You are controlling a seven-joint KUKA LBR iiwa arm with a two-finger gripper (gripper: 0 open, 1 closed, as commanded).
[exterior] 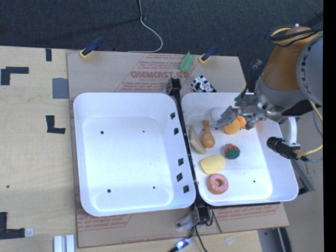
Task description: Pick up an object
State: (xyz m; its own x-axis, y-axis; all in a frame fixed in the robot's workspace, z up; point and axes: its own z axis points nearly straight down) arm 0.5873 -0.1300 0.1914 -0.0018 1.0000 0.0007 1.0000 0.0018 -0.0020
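Note:
The right bin (262, 185) holds several small objects. An orange rounded piece (234, 125) lies near its upper middle, and my gripper (234, 118) hangs right over it, touching or nearly touching. A white round piece (216, 113) sits just left of the gripper. Further left lie a brown drumstick shape (208, 135) and a beige curved piece (197, 141). Below them are a red and green berry (232, 151), a yellow lump (212, 164) and a pink donut (217, 183).
The left bin (128, 159) adjoins the right one along a black-clipped divider (181, 140). A black and white spotted item (201, 84) and a green clip (186, 62) lie on the cardboard behind the bins. The arm's orange band (286, 56) rises at the right.

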